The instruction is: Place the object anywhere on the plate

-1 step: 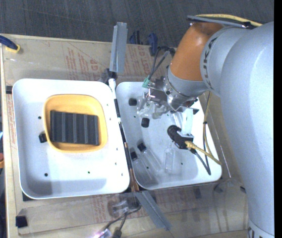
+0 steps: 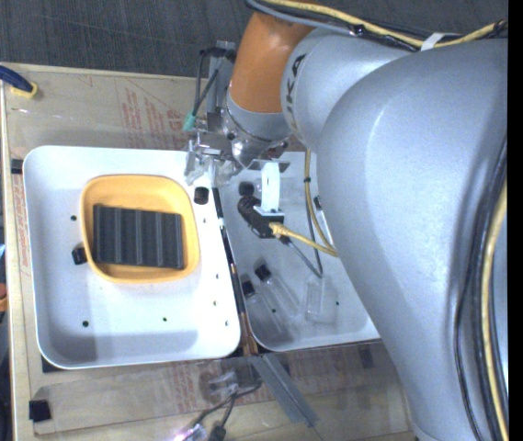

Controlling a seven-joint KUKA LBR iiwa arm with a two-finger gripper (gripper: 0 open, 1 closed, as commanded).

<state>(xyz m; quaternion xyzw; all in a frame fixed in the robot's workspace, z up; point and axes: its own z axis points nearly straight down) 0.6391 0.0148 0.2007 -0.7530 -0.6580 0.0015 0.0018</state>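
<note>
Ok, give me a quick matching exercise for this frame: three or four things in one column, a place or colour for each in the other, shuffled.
Things:
1. plate
2. dark ridged block
3. gripper
4. wrist band

Descriptions:
a. orange, on the arm
b. yellow, in the left bin
c. lying on the plate
d. above the edge where the two bins meet

Pairs: 1-b, 2-c, 3-d, 4-a

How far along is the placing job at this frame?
Done: a dark ribbed object already lies on the yellow plate in the left bin. In hand: the hand hangs over the seam between the bins; its grip can't be judged. Left: small dark items lie in the right bin.
</note>
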